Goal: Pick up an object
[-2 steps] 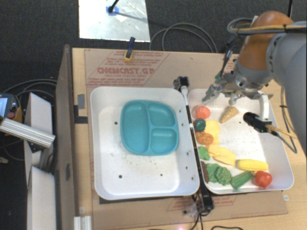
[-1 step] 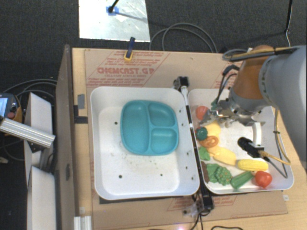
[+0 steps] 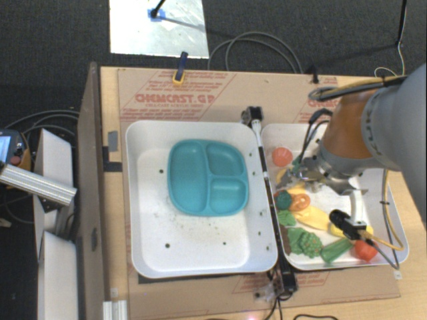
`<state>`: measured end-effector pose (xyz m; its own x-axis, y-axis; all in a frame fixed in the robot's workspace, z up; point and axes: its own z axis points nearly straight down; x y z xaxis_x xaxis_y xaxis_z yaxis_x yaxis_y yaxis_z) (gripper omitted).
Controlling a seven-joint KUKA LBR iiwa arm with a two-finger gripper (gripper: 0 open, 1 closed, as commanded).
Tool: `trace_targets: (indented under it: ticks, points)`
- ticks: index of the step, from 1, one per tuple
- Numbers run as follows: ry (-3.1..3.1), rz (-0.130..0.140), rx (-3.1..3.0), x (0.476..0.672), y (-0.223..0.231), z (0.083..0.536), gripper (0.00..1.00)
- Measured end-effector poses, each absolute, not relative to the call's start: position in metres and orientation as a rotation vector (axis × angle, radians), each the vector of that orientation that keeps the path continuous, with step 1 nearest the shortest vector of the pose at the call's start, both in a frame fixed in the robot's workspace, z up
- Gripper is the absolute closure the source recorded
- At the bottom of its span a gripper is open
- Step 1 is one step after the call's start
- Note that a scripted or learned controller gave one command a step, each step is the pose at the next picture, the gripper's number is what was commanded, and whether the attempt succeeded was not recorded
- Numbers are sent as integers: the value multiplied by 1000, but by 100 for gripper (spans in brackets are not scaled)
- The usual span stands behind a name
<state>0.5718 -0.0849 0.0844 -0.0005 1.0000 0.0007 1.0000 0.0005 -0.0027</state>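
My gripper (image 3: 301,177) reaches down into the right bin (image 3: 385,199), at its left side. It hangs just above a pile of toy food. An orange-red ball (image 3: 282,156) lies up and to the left of it. Right below it sit an orange ring-shaped piece (image 3: 300,201) and a dark green piece (image 3: 284,198). A yellow banana-like piece (image 3: 312,216) lies lower down. Nothing shows as held.
More toys fill the right bin's near end: a light green piece (image 3: 287,218), a knobbly green one (image 3: 307,242), a green pod (image 3: 335,249) and a red piece (image 3: 365,250). The left bin (image 3: 150,245) bears a teal divided plate (image 3: 207,177). A ridge (image 3: 263,172) separates the bins.
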Motion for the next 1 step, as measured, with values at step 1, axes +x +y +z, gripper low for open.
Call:
trace_targets:
  ticks: [1]
  points:
    - [-2219,3,-2220,537,-93,84,0]
